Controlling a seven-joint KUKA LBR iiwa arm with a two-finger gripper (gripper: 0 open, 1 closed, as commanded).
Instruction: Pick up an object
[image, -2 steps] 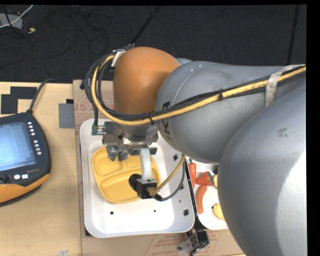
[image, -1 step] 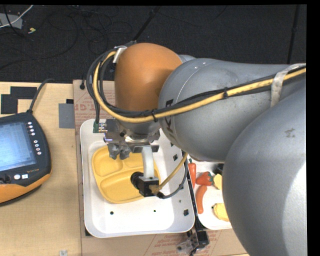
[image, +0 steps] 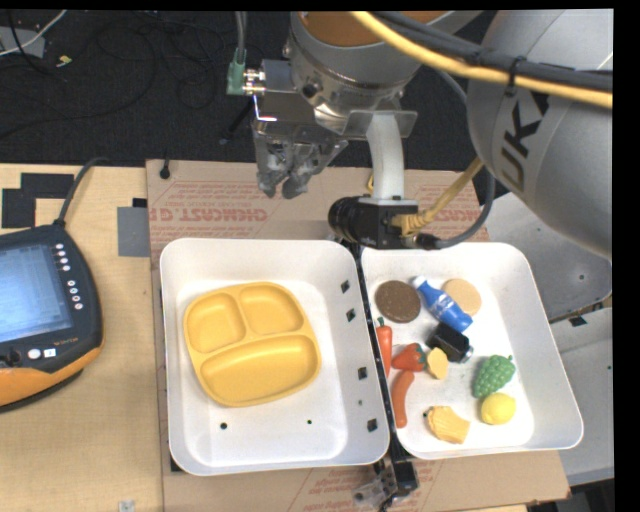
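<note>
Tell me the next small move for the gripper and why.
Probably swing the gripper toward the right bin and bring it over an item there, perhaps the blue bottle. It hangs beyond the far edge of the left bin, which has the yellow divided plate in it, with nothing between its fingers, while the small toys all lie in the right bin.

The brown cardboard sheet under the bins has red letters printed upside down, too hard to read for sure. At 2 o'clock, the grey arm shows big dark letters "UK"
</note>
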